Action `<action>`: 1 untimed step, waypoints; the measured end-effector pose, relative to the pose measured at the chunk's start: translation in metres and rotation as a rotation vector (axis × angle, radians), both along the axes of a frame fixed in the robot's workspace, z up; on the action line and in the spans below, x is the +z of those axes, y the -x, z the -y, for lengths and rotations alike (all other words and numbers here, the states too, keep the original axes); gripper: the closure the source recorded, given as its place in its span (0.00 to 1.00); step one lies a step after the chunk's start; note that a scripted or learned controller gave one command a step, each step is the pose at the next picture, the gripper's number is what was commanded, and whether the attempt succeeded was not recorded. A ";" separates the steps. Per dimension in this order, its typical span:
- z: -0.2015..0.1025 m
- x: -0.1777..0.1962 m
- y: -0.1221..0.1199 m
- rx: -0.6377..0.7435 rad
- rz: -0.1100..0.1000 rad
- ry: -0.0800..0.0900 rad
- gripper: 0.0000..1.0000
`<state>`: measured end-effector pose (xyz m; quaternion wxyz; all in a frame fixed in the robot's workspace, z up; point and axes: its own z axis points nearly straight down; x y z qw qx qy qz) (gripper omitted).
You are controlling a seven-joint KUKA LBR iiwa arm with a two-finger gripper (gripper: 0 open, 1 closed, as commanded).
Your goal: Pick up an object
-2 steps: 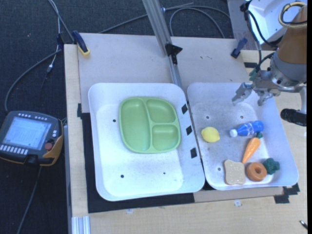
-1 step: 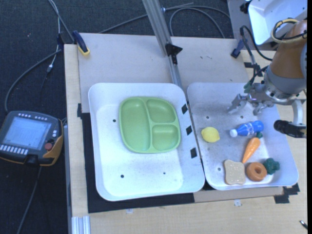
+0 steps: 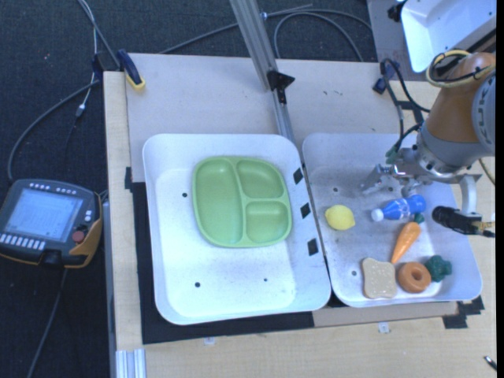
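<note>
Gripper hangs low in the right bin, its metal fingers splayed apart, nothing between them. Fingertips are small and blurry; contact with the bin floor cannot be told. Just below the gripper lies a blue bottle, its label unreadable. Further below, a carrot, then a donut beside a bread slice. A green thing right of the donut is too small to identify. Lemon sits down-left of the gripper. Arm is cut off at the frame edge. Far left, the other bin holds a green divided plate.
</note>
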<state>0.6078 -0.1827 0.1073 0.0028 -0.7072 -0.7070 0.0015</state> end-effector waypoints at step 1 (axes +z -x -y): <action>0.000 0.015 -0.002 0.001 0.008 0.001 1.00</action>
